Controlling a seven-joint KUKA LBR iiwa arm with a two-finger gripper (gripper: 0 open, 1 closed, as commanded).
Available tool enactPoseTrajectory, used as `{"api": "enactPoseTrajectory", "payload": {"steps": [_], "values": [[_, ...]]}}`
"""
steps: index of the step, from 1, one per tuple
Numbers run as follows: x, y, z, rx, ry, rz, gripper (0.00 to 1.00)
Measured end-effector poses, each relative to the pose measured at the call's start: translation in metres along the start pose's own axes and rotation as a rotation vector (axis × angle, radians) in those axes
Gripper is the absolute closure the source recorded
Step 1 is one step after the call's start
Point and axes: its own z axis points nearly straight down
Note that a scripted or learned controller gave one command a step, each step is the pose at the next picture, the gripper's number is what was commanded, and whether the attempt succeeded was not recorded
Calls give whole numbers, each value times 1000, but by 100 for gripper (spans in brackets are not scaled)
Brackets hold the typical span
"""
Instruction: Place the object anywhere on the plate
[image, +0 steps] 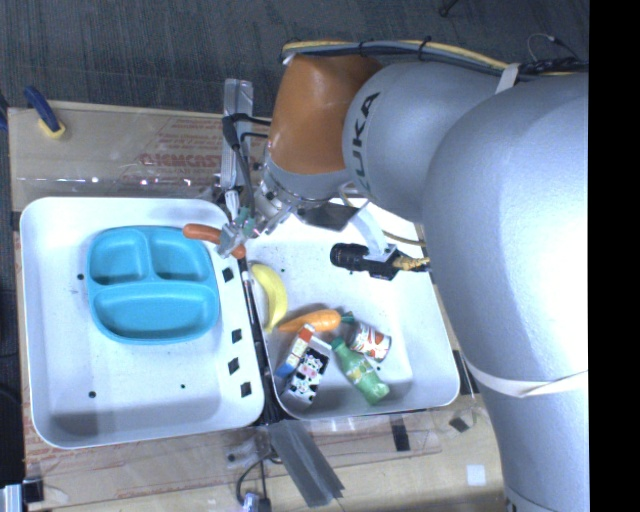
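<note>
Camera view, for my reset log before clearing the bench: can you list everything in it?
shallow white plastic bins: two, white, side by side; left bin, right bin
blue three-compartment plastic plate: one, blue, in the left bin
orange-red sausage-shaped toy: one, orange-red, left bin's far right corner, beside the gripper
yellow toy banana: one, yellow, right bin, by its left wall
orange toy carrot: one, orange, right bin, middle
green plastic bottle: one, green, right bin, near side
red-and-white can: one, right bin, beside the bottle
black-and-white patterned carton: one, right bin, near side
blue-handled clamp: one, blue, bench's far left corner
grey robot arm with orange band: one, from the right
gripper: one, over the bins' shared wall
</note>
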Motion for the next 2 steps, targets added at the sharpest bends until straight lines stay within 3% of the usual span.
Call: {"api": "enactPoseTrajectory", "payload": {"steps": [1, 2], "values": [[0, 0, 0, 0, 0, 0, 0], [6, -34, 7, -7, -3, -26, 0]]}}
